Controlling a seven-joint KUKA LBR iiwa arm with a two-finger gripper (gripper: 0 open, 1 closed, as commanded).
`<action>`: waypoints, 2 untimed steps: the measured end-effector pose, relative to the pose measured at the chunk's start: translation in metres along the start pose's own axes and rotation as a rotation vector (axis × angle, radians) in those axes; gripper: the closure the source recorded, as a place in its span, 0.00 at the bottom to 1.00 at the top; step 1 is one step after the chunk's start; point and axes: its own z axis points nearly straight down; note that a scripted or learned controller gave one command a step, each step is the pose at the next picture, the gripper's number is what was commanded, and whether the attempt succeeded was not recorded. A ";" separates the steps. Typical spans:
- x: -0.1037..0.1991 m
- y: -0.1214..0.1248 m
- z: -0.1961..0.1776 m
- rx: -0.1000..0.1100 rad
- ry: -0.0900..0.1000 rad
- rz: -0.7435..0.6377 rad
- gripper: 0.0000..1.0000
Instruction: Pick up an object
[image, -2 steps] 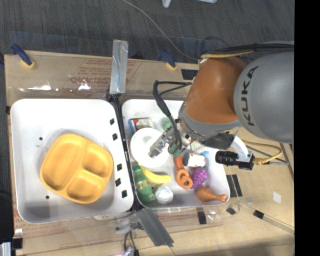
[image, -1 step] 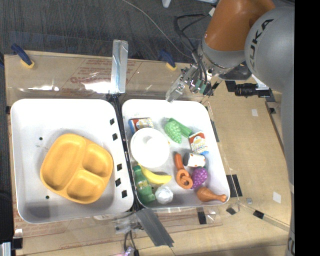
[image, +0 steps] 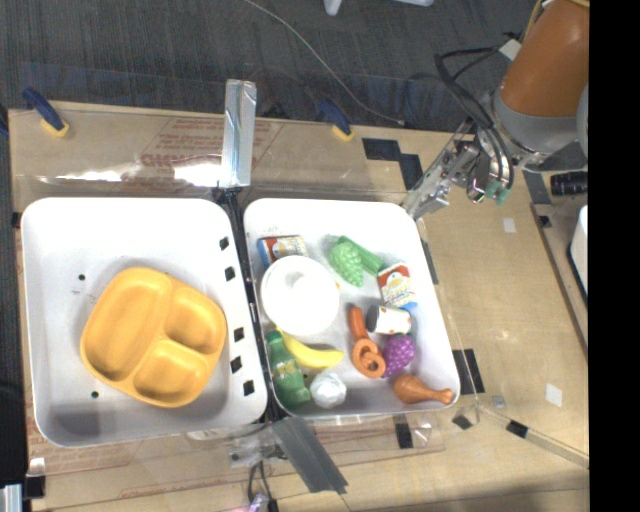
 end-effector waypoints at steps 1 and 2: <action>0.050 0.018 0.068 -0.001 0.008 0.034 1.00; 0.049 0.018 0.066 -0.002 0.004 0.034 0.00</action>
